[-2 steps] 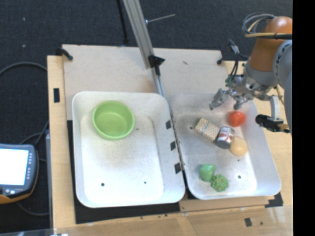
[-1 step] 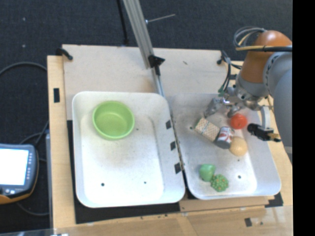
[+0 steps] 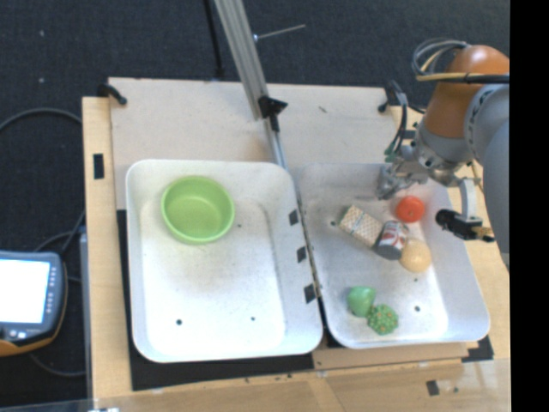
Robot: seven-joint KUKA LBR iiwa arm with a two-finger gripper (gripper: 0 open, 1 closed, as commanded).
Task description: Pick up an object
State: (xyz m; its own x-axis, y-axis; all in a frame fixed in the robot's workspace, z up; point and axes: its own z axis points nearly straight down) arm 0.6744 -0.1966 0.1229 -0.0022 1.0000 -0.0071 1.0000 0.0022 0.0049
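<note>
- The red ball (image 3: pixel 411 209) sits in the right bin (image 3: pixel 463 316), near its upper right, beside a small can (image 3: pixel 391 239) and a cream egg (image 3: pixel 415 257); it looks light, smooth and round, likely to roll or slip, so the hold should go across its middle from above.
- The tool (image 3: pixel 393 181) hangs over the bin's upper edge, just left of and above the ball, close but apart; I cannot tell how it is set, and nothing shows in its hold.
</note>
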